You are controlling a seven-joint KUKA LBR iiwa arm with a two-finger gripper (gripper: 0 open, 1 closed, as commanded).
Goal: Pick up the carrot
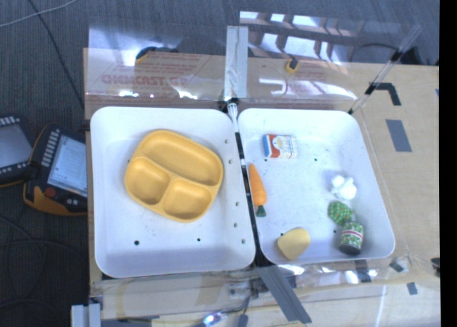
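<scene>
- Where the 2 white bins meet, the carrot [256, 187] lies in the right bin [371, 175], hard against its left wall beside the divider.
- Its long axis runs nearly up and down the view, tilted slightly; the orange end points toward the far side and the dark green stem end toward the near edge.
- It is 1 carrot, slim, smooth and tapered.
- Sharing that bin: 1 small printed carton [279, 146], boxy; 1 crumpled white lump [345, 188]; 1 green, bumpy item [340, 212] touching 1 dark patterned can-like piece [351, 237]; 1 pale yellow rounded wedge [293, 243].
- All 5 lie well apart from the carrot.
- In the left bin [114, 233] sits 1 yellow plastic plate [173, 174], glossy, with 3 compartments.
- As for my fingers, I cannot tell whether they are spread or pressed together.
</scene>
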